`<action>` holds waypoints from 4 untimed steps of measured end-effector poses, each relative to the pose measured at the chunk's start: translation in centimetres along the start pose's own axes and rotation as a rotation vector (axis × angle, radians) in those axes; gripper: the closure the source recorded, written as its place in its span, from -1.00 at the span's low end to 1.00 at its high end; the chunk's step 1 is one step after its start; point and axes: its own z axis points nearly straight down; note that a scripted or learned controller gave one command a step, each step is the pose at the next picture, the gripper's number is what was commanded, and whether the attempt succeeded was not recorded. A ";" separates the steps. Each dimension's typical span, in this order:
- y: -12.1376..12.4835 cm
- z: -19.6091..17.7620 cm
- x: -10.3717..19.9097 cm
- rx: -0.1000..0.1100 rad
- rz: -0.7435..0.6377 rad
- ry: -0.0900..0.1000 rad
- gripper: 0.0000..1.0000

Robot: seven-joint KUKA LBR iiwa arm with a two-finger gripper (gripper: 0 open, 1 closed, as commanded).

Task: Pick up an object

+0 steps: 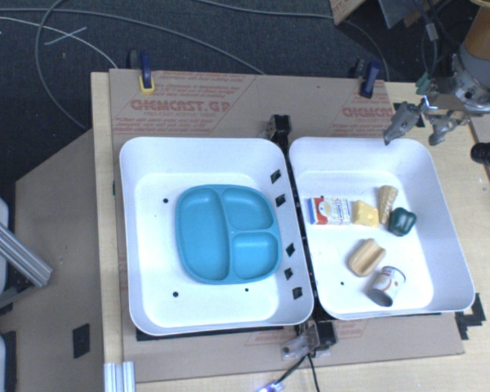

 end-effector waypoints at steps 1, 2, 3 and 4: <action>0.2 -0.8 0.1 -0.013 -0.003 -0.003 -1.00; 0.7 5.2 -0.4 -0.009 -0.002 -0.002 -1.00; 0.6 11.6 -0.3 -0.006 -0.002 -0.001 -1.00; -0.1 16.7 0.5 -0.007 -0.003 -0.001 -1.00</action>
